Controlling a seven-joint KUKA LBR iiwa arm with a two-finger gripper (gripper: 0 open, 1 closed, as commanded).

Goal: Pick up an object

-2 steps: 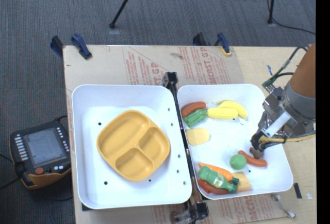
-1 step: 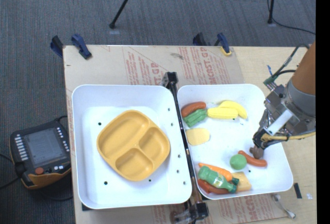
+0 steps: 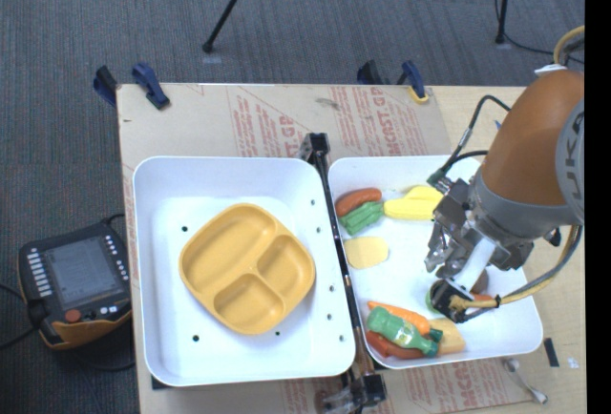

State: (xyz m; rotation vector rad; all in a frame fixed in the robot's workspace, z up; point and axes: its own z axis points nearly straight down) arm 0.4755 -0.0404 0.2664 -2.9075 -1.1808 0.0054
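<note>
My gripper [image 3: 442, 253] hangs over the middle of the right bin [image 3: 516, 331], below the arm's orange band. To its left lies a pale yellow disc [image 3: 367, 253]. Further back are a red sausage [image 3: 357, 200], a green piece [image 3: 362, 218] and a yellow corn-like piece [image 3: 413, 205]. At the bin's front lie a green bottle [image 3: 401, 327], an orange carrot [image 3: 412, 314], a red piece [image 3: 389, 346] and a tan piece [image 3: 450, 339], all bunched together. I see nothing held in the gripper.
The left bin [image 3: 162, 212] holds a yellow divided plate [image 3: 247, 266]. A black divider [image 3: 329, 212] runs between the bins. A handheld pendant [image 3: 74, 280] lies off the bench at left. Blue clamps [image 3: 150, 84] grip the bench's back edge.
</note>
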